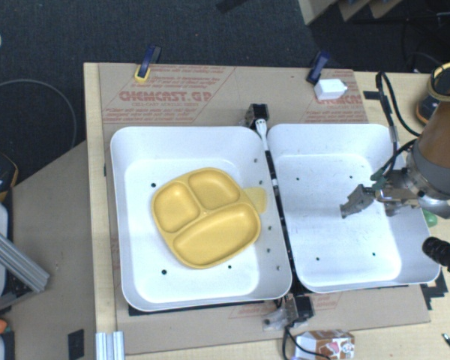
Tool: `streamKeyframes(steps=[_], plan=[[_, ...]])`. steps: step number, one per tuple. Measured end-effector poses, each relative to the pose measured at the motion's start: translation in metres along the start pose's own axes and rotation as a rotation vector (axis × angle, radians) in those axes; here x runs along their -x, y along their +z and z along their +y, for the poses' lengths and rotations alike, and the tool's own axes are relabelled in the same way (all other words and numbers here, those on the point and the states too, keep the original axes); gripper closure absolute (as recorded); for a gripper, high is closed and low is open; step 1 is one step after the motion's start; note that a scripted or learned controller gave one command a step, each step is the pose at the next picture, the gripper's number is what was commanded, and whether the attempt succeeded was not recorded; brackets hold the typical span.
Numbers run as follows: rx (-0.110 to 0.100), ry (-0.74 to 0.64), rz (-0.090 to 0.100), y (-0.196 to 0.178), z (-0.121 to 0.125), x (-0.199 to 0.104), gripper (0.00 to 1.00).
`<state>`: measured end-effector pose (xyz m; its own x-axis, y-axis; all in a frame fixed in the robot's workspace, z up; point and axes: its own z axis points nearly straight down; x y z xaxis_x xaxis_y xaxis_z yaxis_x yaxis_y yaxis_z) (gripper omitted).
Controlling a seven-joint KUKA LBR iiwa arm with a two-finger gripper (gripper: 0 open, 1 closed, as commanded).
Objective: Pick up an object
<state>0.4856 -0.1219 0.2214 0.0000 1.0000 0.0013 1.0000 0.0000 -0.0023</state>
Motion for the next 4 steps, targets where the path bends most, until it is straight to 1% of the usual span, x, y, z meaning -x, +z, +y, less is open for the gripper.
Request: streamKeyframes(steps=[1, 2, 3, 4], plan=[[0.023, -0.012, 0.002, -0.159, -0.004, -0.089, 0.00], [0.015, -0.008, 0.001, -0.243, -0.006, -0.139, 0.00], [0.008, -0.002, -0.002, -0.248, -0.006, -0.136, 1.00], [-0.006, -0.008, -0.001, -0.192, -0.008, -0.211, 1.00]])
